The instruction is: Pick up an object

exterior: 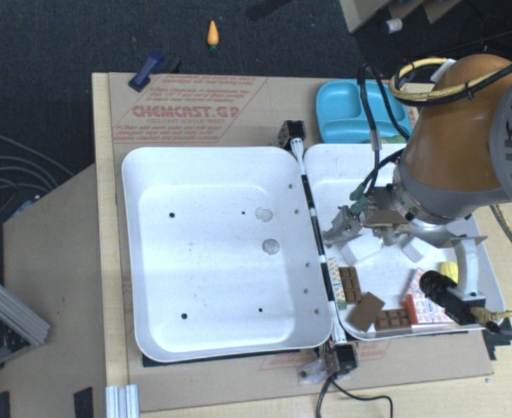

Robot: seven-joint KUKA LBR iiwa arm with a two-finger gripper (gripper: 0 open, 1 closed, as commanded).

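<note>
1. Plainly, everything worth picking sits in the right bin (336,171). Several brown blocks (367,308) crowd its near corner against the wall it shares with the left bin (212,259), and a red-and-white box (427,310) lies just beside them, toward the arm.
2. The gripper (343,226) hangs over that same bin, close to the dividing wall and a little behind the blocks. As far as I can make out, it touches none of them. I judge that this position suits a descent toward the corner pile.
3. Whether the gripper is open or closed I cannot tell, because the metal parts at its tip blur together from this angle. Nothing can be made out in its grasp.
4. The left bin has a bare floor with a few small dark holes and two faint round marks, so it is probably not the source side.
5. Both bins rest on a printed cardboard sheet (186,107), with a black clip (291,132) at the far end of the shared wall, likely to stop them sliding apart.
6. The blocks overlap one another and press against the wall, so a grasp there would have little room on the wall side.
</note>
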